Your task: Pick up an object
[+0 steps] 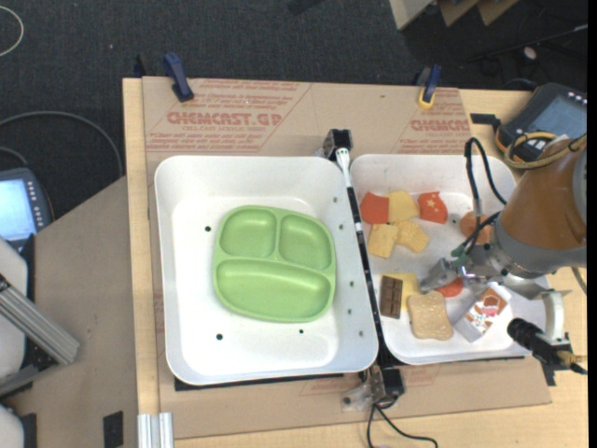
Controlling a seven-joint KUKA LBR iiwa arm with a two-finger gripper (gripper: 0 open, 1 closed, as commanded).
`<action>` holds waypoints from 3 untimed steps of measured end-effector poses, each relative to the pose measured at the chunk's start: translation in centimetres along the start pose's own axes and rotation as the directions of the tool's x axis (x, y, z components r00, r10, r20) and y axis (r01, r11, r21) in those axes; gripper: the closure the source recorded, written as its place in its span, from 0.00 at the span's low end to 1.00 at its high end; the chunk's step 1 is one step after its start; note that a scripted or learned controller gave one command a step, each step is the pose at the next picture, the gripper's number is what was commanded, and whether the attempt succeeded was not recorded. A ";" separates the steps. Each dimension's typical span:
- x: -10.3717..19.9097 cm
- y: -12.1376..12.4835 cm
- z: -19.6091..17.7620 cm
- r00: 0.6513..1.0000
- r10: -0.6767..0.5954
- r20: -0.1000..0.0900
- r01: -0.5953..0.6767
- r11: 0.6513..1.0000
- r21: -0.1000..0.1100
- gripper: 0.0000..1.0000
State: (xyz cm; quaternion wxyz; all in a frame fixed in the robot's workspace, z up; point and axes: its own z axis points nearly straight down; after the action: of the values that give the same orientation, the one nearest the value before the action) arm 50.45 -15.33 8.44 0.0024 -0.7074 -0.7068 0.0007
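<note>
Pincer (446, 276) low in right bin (410, 347), can't tell grip state. Red piece (451, 288) touching it, toast slice (429, 315) just beside, brown block (391, 295) near, carton (482, 314) on the arm side. Risk, my read: items crowd the pincer, so closing could shove the toast or snag two pieces.
</note>
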 end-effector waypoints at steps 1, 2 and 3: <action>-0.1 0.2 -1.1 1.000 0.001 0.003 -0.001 1.000 -0.006 1.00; -4.5 -1.1 -10.8 1.000 0.004 0.009 -0.003 1.000 -0.015 1.00; 1.6 5.8 -10.3 1.000 -0.009 0.002 0.009 1.000 -0.011 1.00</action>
State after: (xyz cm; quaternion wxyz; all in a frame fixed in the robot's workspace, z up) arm 56.27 -13.74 18.70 -0.0023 -0.7041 -0.7101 -0.0024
